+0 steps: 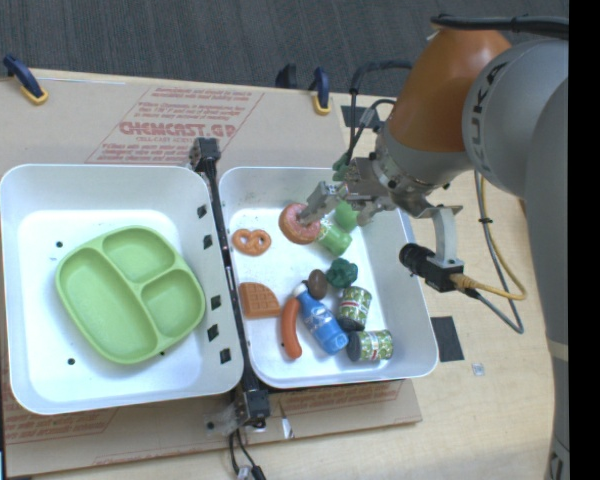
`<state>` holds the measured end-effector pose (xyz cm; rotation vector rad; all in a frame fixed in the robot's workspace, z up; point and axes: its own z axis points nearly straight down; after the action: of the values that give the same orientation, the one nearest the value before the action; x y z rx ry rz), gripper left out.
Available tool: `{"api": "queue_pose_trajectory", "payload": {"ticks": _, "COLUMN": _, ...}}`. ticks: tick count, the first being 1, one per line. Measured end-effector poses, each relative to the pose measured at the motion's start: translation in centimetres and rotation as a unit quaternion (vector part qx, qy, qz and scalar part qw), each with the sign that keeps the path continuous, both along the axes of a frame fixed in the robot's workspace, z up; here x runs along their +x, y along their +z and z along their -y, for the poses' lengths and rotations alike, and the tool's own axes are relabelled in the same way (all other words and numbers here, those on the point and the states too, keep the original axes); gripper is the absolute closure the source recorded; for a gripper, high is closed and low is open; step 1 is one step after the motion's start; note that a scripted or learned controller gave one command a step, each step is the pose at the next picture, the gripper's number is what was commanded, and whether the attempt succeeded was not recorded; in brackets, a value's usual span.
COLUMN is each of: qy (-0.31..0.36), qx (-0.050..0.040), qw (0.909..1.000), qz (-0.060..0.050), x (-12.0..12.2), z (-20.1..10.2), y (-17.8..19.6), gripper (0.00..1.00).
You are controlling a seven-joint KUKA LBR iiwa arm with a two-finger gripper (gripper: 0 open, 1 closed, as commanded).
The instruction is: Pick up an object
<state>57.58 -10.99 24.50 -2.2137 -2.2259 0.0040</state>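
Observation:
My gripper [337, 208] hangs over the far part of the right bin [412, 298], with its fingers spread open. A light green cylinder [334, 236] lies just below and between them; I cannot tell whether they touch it. A pink-iced donut [298, 224] sits right beside the left finger [315, 203]. Further toward the front lie a dark green lump [342, 271], a small brown piece [318, 284], a blue bottle [325, 326], two green-labelled cans [355, 306] [372, 346], a red sausage [291, 328], a waffle piece [259, 299] and a pretzel [251, 240].
The left bin [20, 218] holds a green divided plate [130, 293]. A black clip [205, 153] sits on the wall between the bins. A black cable and connector [430, 266] hang off the arm over the right bin's right rim.

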Motion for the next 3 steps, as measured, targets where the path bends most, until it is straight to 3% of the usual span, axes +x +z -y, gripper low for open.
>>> {"api": "queue_pose_trajectory", "payload": {"ticks": 1, "qy": 0.000, "qx": -0.0006, "qw": 1.0000, "qz": 0.000, "x": -7.9, "z": 4.0, "y": -1.4, "gripper": 0.00}}
{"api": "queue_pose_trajectory", "payload": {"ticks": 2, "qy": 0.000, "qx": -0.0002, "qw": 1.0000, "qz": 0.005, "x": -4.5, "z": 6.8, "y": -11.7, "gripper": 0.00}}
{"api": "queue_pose_trajectory", "payload": {"ticks": 3, "qy": 0.004, "qx": -0.0005, "qw": 1.0000, "qz": 0.006, "x": -4.4, "z": 6.7, "y": -10.5, "gripper": 1.00}}
